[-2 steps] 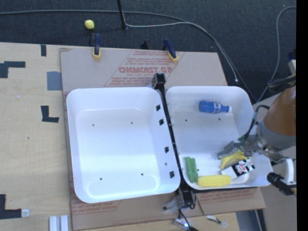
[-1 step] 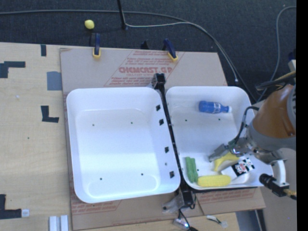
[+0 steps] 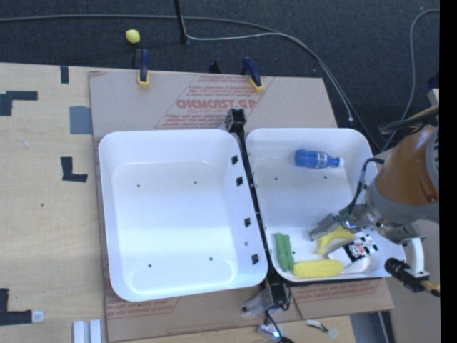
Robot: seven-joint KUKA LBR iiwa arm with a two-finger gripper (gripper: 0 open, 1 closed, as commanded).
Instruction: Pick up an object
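My claw (image 3: 330, 227) sits low in the right bin (image 3: 285, 138), its grey fingers spread apart with nothing between them, just above the yellow banana-shaped piece (image 3: 330, 243). Beside that lie the corn cob (image 3: 317, 268) along the near wall, the green strip (image 3: 284, 252) to its left and a black-and-white card (image 3: 361, 249) on the other side, with the blue bottle (image 3: 315, 159) well apart. I'd centre over the yellow piece, descend square, then close without nudging the cob.
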